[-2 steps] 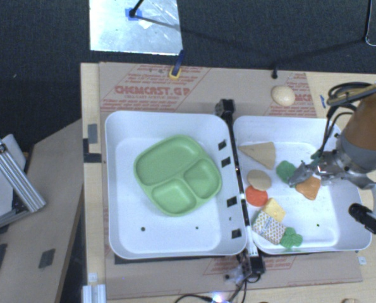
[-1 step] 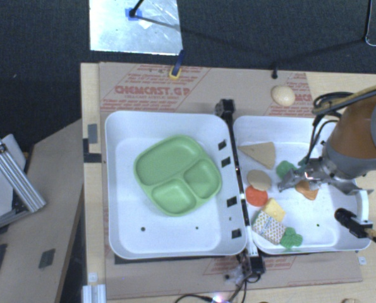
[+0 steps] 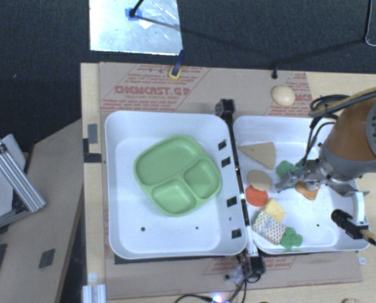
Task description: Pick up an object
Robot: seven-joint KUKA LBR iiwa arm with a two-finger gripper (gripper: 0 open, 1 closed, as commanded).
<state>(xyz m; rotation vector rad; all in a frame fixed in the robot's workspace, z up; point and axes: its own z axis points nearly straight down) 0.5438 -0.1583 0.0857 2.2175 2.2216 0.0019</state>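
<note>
Nearest the camera, along the lower edge of the tabletop (image 3: 93,188), a tangle of cables (image 3: 238,276) is seen below the seam between the two bins. On the left, the left bin (image 3: 121,232) is occupied by a green divided plate (image 3: 177,174), lying flat near its centre with three compartments visible. Between the bins a row of black clips (image 3: 232,163) is noted along the shared wall. In the right bin (image 3: 327,232) a cluster of small objects is recorded on its left half: a tan wedge-shaped piece (image 3: 260,152) at the top, a beige rounded piece (image 3: 259,178) below it, a red-orange round piece (image 3: 256,196) touching that one from below, a yellow block (image 3: 275,209) just beside it, a speckled pale piece (image 3: 268,228) beneath, and a green leafy piece (image 3: 291,238) near the front wall. A second green piece (image 3: 285,168) lies right of the tan wedge. The gripper (image 3: 295,180) is positioned low over the middle of this bin, next to the second green piece, with an orange piece (image 3: 307,192) just at its right side; whether the gripper is wide or narrow cannot be told, and no object is seen held. The arm (image 3: 358,137) enters from the right. Behind the right bin, a pale egg-shaped object (image 3: 283,95) rests on the tabletop.
</note>
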